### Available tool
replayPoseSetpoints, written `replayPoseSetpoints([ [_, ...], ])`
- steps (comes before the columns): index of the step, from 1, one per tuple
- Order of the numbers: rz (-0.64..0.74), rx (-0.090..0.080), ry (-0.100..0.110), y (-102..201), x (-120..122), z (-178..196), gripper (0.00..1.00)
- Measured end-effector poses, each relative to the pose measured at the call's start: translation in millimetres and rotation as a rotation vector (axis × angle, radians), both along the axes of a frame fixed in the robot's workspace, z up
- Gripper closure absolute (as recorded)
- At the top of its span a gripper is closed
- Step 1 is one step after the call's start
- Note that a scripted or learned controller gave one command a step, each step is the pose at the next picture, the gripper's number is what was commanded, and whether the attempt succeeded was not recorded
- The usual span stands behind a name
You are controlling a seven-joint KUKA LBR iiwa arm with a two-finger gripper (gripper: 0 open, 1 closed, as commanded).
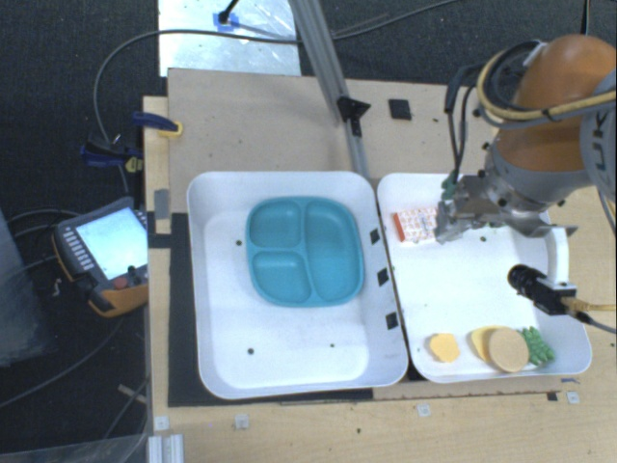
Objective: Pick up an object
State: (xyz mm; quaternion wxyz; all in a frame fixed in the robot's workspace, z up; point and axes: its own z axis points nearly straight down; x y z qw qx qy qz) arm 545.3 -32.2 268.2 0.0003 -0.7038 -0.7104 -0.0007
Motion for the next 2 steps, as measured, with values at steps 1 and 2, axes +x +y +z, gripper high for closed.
replayPoseSetpoints([
  [1,0.000,0.000,0.000,40,-10,-10,1.00],
  [2,0.002,0.001,0.002,97,-31,-21,1.00],
])
